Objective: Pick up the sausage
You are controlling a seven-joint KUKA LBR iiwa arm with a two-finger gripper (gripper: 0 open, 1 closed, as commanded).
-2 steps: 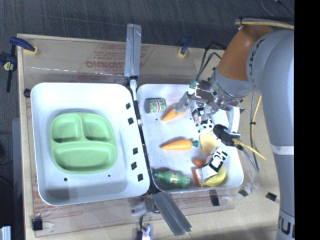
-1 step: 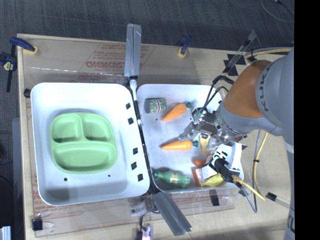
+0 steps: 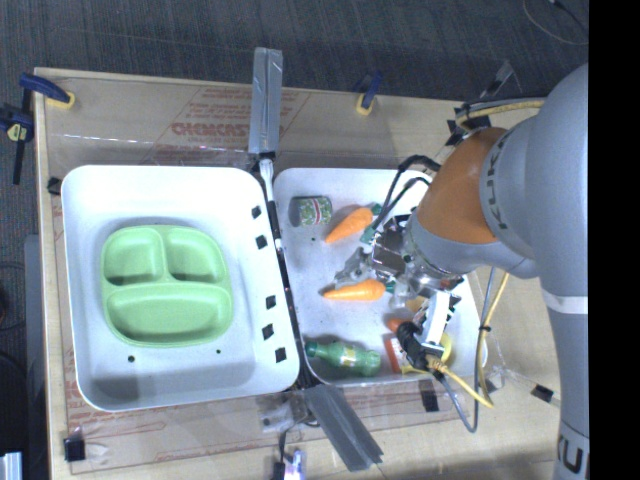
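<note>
A reddish-brown piece that may be the sausage (image 3: 402, 346) lies near the right bin's front right corner, largely hidden by the arm's cabling. My gripper (image 3: 368, 260) hangs low over the middle of the right bin (image 3: 300, 268). It sits between two carrots, one just behind it (image 3: 348, 225) and one just in front of it (image 3: 355, 290). The gripper is well left of and behind the reddish piece. Nothing is visibly held.
A small green-labelled can (image 3: 311, 210) lies at the right bin's back left. A green bottle (image 3: 343, 357) lies along its front wall. The left bin (image 3: 80, 268) holds a green divided plate (image 3: 166, 283). The grey arm and orange band (image 3: 470, 193) cover the bin's right side.
</note>
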